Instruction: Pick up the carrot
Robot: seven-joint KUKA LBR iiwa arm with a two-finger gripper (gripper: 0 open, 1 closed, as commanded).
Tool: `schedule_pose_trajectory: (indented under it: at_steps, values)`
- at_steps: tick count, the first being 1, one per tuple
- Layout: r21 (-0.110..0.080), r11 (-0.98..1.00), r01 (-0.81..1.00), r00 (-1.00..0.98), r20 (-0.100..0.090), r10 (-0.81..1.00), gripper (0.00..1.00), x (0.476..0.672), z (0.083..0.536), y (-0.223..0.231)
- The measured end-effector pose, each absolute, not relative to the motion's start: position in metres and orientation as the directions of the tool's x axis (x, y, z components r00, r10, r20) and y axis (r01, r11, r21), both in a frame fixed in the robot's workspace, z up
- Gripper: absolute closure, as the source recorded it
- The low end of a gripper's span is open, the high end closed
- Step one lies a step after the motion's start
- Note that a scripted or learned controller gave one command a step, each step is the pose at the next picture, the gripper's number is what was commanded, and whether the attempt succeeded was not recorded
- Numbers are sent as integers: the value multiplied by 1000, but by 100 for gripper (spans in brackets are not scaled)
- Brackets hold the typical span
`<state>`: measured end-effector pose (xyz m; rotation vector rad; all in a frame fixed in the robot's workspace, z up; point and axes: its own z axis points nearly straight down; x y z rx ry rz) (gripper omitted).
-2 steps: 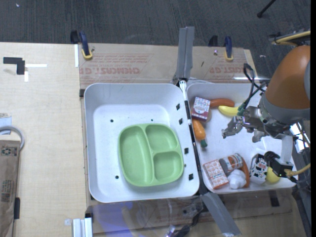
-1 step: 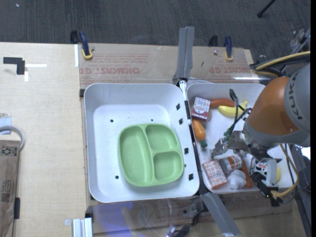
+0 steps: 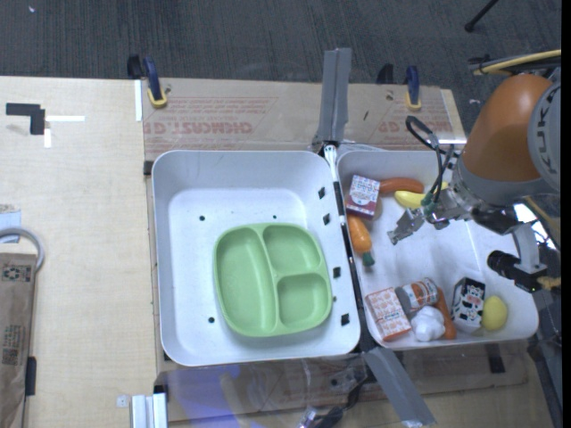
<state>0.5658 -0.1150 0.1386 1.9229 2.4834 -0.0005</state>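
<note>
One carrot (image 3: 359,235) in right bin (image 3: 526,328), left edge.

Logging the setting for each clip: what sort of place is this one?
Probably a robotics lab bench for pick trials: two white bins clamped on cardboard, toy groceries such as the carrot in the right one, and a green divided plate in the left.

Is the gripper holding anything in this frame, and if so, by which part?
Nothing is held. The gripper hovers open over bare floor of the right bin, with no object between its fingers. The carrot lies apart, by that bin's left wall.
</note>
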Motion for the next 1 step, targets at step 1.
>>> schedule_pose_trajectory:
  at_steps: [1]
  values:
    - [-4,14,1000,-14,1,1000,0,504,90,-106]
